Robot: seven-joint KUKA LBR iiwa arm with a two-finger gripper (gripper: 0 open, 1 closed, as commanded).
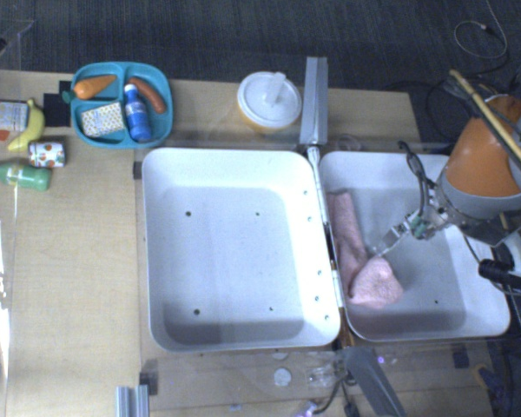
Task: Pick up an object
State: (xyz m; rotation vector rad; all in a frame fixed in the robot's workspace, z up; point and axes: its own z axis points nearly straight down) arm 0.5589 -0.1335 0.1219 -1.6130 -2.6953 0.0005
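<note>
Blue tray (161, 102) — white lidded cup (269, 99) — banana (28, 127) beside.

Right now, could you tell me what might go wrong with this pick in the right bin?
The pink cloth is soft and lies against the right bin's left wall, so the tool might catch only a fold and let it slip. Hovering just beside the cloth, the tool could also scrape the bin floor if it descends off target.

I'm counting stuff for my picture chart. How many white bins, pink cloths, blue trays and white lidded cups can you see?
White bins: 2, the left bin and the right bin
Pink cloths: 1, the pink cloth in the right bin
Blue trays: 1, the blue tray
White lidded cups: 1, the cup
Total: 5
</note>
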